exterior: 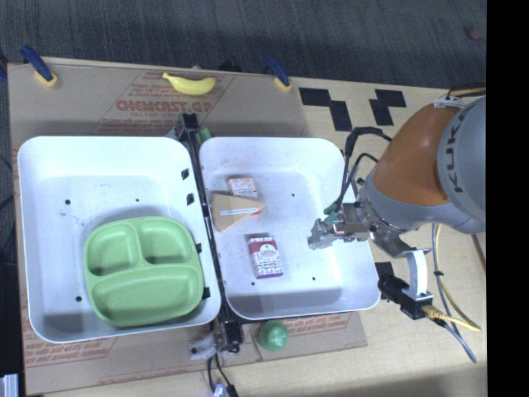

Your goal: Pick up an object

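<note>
In the right bin (331, 157) lie three things: a small tan box (243, 187) near the back left, a pale wedge like a cheese slice (234, 211) just in front of it, and a red and white carton (264, 256) toward the front. My gripper (324, 233) hangs over the right part of this bin, well to the right of the carton and apart from all three. Nothing shows between its fingers. The grey and orange arm (426, 172) covers the bin's right rim.
The left bin (50, 172) holds a green divided plate (145, 270). On the cardboard behind the bins lies a yellow banana (189, 82). A green ball (273, 334) rests in front of the right bin. Blue clamps (38, 64) pin the cardboard's back edge.
</note>
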Robot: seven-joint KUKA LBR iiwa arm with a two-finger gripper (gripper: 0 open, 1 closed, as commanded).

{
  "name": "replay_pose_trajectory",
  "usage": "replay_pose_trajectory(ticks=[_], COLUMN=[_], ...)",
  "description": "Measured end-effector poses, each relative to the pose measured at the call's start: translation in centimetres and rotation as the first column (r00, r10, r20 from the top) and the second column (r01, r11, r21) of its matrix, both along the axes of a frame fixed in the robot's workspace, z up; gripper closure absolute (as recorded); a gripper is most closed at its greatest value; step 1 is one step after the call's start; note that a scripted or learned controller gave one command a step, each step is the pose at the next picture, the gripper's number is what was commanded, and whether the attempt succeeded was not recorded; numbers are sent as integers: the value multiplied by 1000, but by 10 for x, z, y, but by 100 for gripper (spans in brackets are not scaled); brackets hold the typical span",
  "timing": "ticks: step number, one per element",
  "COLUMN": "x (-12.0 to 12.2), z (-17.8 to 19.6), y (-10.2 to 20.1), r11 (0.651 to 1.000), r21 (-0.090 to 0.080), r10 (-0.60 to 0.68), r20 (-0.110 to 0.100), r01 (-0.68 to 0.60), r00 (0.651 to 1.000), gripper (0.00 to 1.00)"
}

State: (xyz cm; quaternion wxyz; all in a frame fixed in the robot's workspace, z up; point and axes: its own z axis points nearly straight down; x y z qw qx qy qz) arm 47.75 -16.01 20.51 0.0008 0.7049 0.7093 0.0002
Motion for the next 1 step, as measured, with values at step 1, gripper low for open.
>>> replay_pose_trajectory(ticks=[1], x=[0], z=[11], y=[25], r11=[1000], r21=[0], r10=[2], r20=[0], r01=[-2], r00=[1000], gripper=[100])
